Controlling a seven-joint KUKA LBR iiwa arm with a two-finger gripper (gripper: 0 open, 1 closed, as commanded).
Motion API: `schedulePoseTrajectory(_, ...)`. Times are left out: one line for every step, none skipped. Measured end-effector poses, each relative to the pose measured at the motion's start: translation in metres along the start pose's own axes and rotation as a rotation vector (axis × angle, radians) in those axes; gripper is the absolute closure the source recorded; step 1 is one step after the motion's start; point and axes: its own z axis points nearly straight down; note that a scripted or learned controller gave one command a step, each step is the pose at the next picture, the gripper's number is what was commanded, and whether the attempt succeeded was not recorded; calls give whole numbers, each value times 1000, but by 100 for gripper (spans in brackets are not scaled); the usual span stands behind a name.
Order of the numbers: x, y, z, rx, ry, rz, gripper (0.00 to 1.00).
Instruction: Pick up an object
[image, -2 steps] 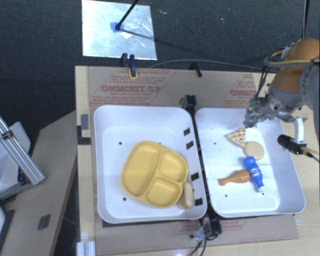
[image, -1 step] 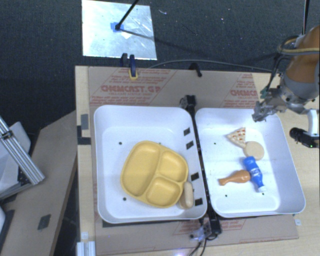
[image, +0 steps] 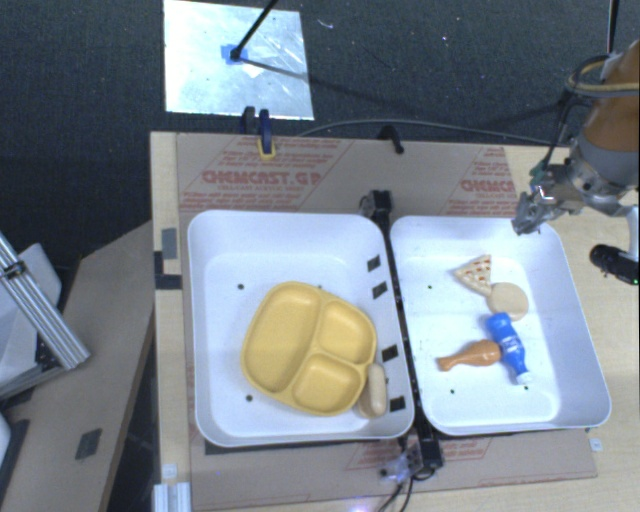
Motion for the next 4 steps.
schedulePoseTrajectory(61,4,-9,2,3,-6,100)
schedulePoseTrajectory(116,-1,-20,3,4,-6,100)
schedulePoseTrajectory(178,-3,-26,3,4,-7,100)
schedulePoseTrajectory(234,-14,-15,5,4,-6,100)
